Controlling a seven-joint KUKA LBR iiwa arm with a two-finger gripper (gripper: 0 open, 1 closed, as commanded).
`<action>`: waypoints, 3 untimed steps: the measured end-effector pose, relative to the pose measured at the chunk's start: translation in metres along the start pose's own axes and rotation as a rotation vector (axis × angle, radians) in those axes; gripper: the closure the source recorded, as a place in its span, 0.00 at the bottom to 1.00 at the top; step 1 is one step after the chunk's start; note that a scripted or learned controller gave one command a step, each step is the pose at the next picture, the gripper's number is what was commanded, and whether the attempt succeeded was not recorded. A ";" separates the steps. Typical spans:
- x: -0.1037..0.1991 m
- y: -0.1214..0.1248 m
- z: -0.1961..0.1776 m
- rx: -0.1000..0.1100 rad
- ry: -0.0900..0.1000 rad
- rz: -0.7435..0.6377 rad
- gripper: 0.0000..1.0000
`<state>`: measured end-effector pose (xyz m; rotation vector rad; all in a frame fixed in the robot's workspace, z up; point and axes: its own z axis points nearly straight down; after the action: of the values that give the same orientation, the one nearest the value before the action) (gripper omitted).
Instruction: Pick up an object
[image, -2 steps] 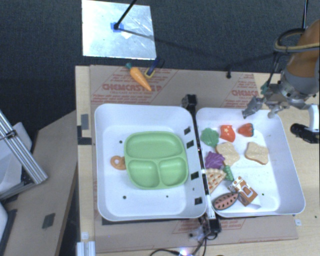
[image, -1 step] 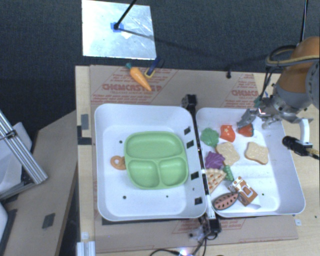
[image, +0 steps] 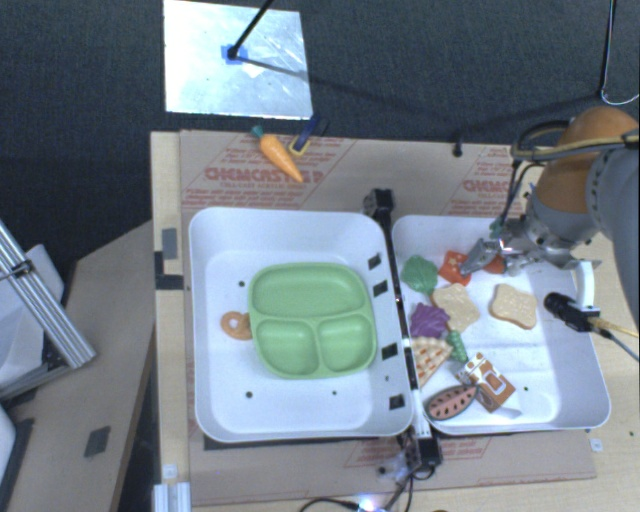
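Observation:
My gripper (image: 484, 259) hangs low over the back of the right bin (image: 580, 395). Its tip is right beside a small red piece (image: 456, 266), touching or nearly touching it. Nothing shows clearly held. Close by lie a green leafy piece (image: 420, 272), two toast-coloured slices (image: 458, 304) (image: 514, 306), a purple piece (image: 429, 320), a waffle-like wedge (image: 430, 356), a brown-and-white box (image: 488, 381) and a dark oval piece (image: 450, 402).
The left bin (image: 215, 400) holds a green divided plate (image: 310, 320) and a small pretzel (image: 236, 325). A toy carrot (image: 280, 157) lies on the cardboard behind the bins. A foil sheet (image: 237, 60) sits further back. A black part (image: 565, 311) juts over the right bin's right side.

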<state>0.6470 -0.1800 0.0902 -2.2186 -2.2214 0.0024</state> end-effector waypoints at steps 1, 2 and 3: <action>0.000 0.001 0.005 -0.004 -0.001 -0.002 0.00; 0.000 0.002 -0.007 -0.006 -0.002 -0.004 1.00; 0.003 0.005 -0.072 -0.011 -0.002 -0.003 1.00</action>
<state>0.6519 -0.1770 0.1622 -2.2215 -2.2321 -0.0075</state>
